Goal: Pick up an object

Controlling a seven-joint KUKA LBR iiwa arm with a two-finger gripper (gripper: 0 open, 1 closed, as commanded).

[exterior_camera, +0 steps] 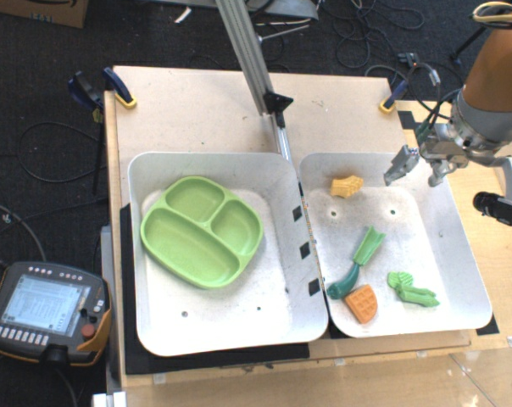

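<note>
Two shallow white bins side by side on a pale bench [197, 100]. In the left bin [154, 320], a light green divided plate [202, 230] with three compartments, lying flat toward the upper left. In the right bin [451, 253], four small things, each apart from the others except at the lower left: a yellow chunk [347, 186] near the top; a long green piece [358, 261] running on a slant through the middle, its dark lower end just beside an orange waffled piece [363, 303]; a bright green toy [411, 287] off to the right, near the orange one but clear of it. Above the right bin's upper right corner, the gripper [419, 167], jaws spread apart with nothing between them, two grey fingers [400, 164] pointing down over the bin's rim area, well apart from every object. Behind it, the grey arm [485, 117] with its orange band, coming in from the right. Clamps at the bench's far corners; a handheld control pendant [44, 312] on the dark floor at lower left.
</note>
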